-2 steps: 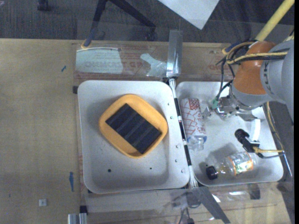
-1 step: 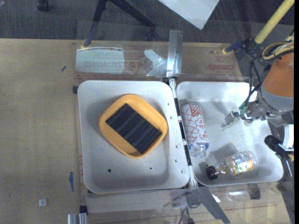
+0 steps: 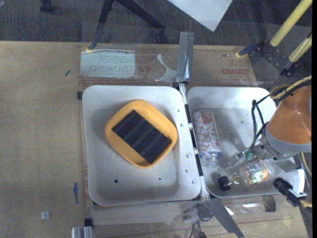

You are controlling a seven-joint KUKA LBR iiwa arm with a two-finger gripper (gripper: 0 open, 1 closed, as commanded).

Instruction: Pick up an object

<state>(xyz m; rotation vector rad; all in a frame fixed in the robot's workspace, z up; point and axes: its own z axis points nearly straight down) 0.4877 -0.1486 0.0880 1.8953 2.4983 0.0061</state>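
Wooden bench [image 3: 34, 133] fills most of the frame, dark carpet along the top edge with chair legs [image 3: 114, 4] at upper left and a white sheet [image 3: 198, 1] at top centre. Two shallow white bins sit side by side mid-frame. Left bin [image 3: 99, 182] holds a yellow-orange tray-like object [image 3: 141, 133] with a dark ribbed panel on top, lying tilted near the bin's centre. Right bin [image 3: 237, 98] holds a red-and-white patterned packet [image 3: 205, 130] along its left side, touching the divider wall, and a clear plastic bottle [image 3: 245, 176] with a black cap, lying on its side at the bin's lower edge. A crumpled clear wrapper [image 3: 212, 158] lies just below the packet.

Arm [image 3: 292, 120] enters from the right edge, orange band showing, grey wrist below it with black cables looping above. Gripper [image 3: 247, 157] hangs low in the right bin, just above the bottle, possibly touching it; metal parts blur into the clear plastic, so finger spread and any hold cannot be told. Yellow poles [image 3: 297, 11] at upper right.
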